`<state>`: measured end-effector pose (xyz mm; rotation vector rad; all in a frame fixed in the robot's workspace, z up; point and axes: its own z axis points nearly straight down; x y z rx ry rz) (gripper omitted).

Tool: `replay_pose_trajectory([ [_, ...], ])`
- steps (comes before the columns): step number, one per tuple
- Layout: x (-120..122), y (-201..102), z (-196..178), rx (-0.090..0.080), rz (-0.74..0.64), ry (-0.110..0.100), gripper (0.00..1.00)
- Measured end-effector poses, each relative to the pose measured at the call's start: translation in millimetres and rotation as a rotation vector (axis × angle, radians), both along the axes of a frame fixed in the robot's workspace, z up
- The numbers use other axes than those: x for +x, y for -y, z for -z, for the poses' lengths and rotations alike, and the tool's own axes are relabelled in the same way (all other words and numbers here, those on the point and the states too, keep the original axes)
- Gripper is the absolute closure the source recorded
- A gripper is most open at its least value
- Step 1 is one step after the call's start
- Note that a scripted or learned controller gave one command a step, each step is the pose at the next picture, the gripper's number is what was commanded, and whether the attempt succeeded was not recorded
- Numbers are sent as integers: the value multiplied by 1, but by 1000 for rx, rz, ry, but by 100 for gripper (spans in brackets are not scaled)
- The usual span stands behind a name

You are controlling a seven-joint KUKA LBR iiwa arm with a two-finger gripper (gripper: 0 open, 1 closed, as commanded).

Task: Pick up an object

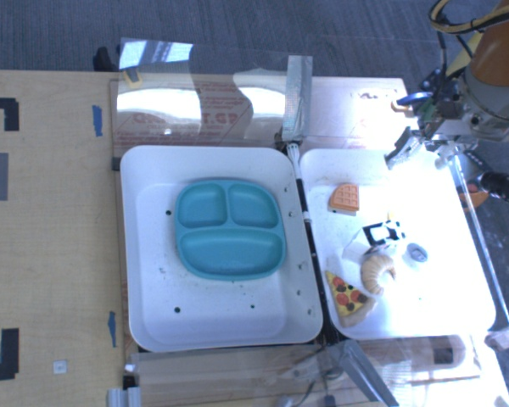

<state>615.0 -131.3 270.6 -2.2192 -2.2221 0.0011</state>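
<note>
The right bin holds several small items. An orange waffle piece lies near its left wall. A small black, blue and white object sits mid-bin, with a tan croissant just below it and a pizza slice at the front left. A small blue-grey disc lies to the croissant's right. My gripper hangs over the bin's far right corner, above and apart from all the items, open with nothing between its fingers.
The left bin carries a teal divided plate in its middle. A clear plastic panel and a grey post stand behind the bins. Yellow cables loop above the arm at the top right.
</note>
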Motion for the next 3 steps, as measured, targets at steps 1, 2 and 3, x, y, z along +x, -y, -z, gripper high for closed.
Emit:
replay_pose_trajectory([
  [1, -7, -14, 159, 3, -4, -13, 0],
  [2, 7, -15, 184, 1, -21, 4, 0],
  [3, 7, -19, 184, -1, -64, 3, 0],
])
